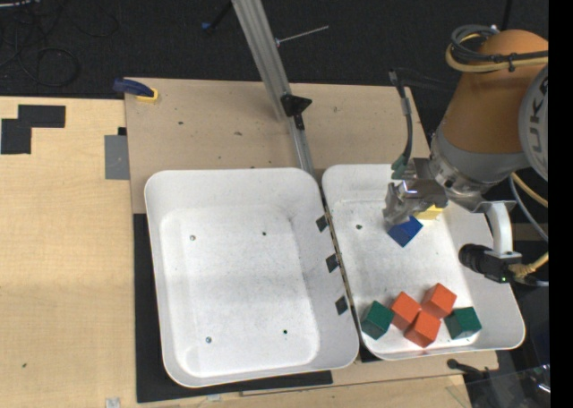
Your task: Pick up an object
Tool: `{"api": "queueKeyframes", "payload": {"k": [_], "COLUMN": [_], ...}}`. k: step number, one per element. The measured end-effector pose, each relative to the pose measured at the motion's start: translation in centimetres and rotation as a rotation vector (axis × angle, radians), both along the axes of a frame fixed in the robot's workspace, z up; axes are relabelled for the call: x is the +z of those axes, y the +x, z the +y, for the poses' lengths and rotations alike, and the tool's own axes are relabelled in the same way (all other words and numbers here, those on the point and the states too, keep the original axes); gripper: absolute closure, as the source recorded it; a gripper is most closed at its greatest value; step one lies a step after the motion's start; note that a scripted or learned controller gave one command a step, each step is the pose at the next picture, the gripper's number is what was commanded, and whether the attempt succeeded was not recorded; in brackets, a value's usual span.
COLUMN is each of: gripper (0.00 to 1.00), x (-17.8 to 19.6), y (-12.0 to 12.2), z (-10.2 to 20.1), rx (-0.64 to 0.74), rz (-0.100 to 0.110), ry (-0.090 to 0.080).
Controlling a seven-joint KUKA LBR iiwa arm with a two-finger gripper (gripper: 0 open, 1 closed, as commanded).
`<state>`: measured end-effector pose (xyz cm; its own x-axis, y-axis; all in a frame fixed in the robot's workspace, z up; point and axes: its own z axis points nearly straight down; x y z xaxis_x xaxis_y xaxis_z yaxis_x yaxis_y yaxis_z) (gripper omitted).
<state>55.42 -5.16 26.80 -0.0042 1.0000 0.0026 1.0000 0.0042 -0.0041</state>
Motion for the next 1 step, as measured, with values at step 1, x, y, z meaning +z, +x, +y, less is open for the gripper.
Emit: {"api": "queueKeyframes", "payload": {"k": [1], "gripper": [1.0], "x": [-1.8], "y": [-1.49], "z": [5.0], "rx": [0.0], "rz": [0.001], "ry": [0.0]}}
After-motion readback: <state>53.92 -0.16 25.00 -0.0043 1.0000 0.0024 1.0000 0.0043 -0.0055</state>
